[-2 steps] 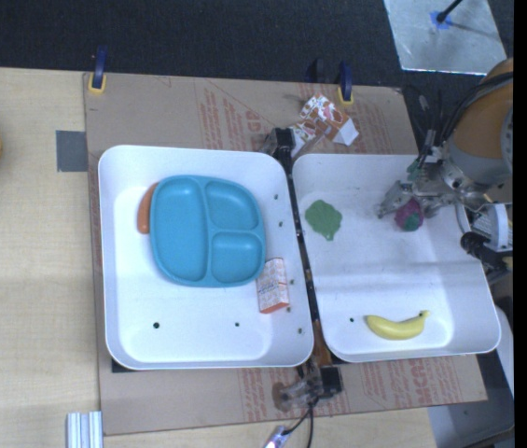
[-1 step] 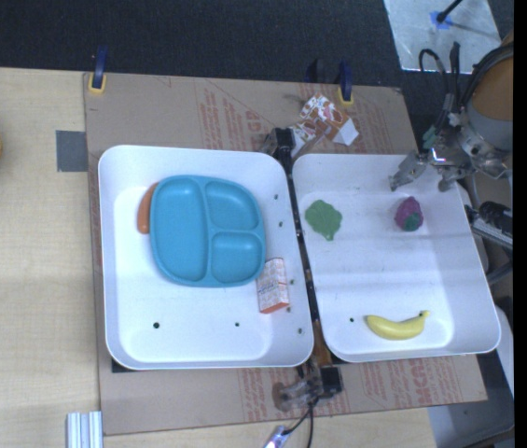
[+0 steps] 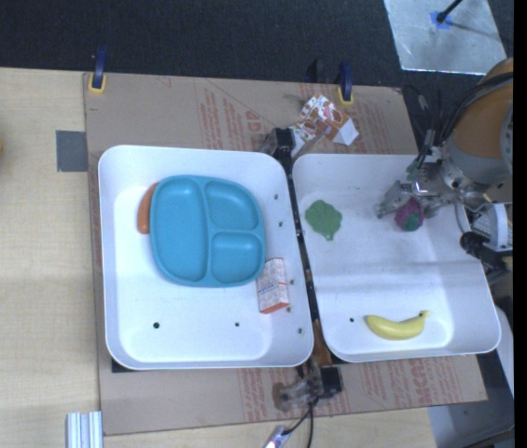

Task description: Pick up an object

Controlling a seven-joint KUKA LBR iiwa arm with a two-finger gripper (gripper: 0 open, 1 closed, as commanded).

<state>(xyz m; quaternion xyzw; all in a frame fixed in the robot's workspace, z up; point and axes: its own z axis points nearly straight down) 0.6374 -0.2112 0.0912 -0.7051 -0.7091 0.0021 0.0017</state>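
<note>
My gripper is low over the far right part of the right bin, reaching in from the right. Its fingers look spread apart, open. A small purple object lies on the bin floor just under and between the fingertips; I cannot tell whether they touch it. A green lump lies at the bin's left side, well apart from the gripper. A yellow banana rests near the bin's front edge.
The left bin holds a blue divided plate, an orange item partly under the plate's left rim, and a small packet by the right wall. A crumpled wrapper lies behind the bins.
</note>
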